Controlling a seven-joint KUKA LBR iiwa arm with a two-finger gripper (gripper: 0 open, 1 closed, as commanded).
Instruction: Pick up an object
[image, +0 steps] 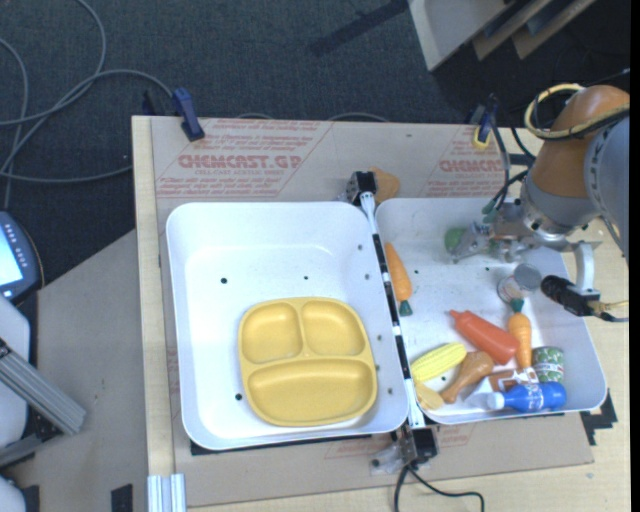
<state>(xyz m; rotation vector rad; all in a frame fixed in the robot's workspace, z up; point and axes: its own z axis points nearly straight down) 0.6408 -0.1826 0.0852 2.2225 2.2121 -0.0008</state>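
The right bin (440, 215) holds several toy foods. A long carrot (398, 272) lies along its left wall. An orange-red piece (483, 333), a small carrot (520, 335), a yellow corn cob (440, 360), a brown piece (465, 378), a blue bottle (527, 398) and a green can (548, 361) crowd its near right corner. My gripper (482, 238) is low over the bin's far part, beside a small green object (457, 240) just to its left. Whether it touches that object is unclear.
The left bin (200, 250) carries a yellow divided plate (305, 360). A grey round piece (515, 284) sits under my arm (560, 170). A clamp (362, 185) and an orange item (384, 184) stand between the bins at the back.
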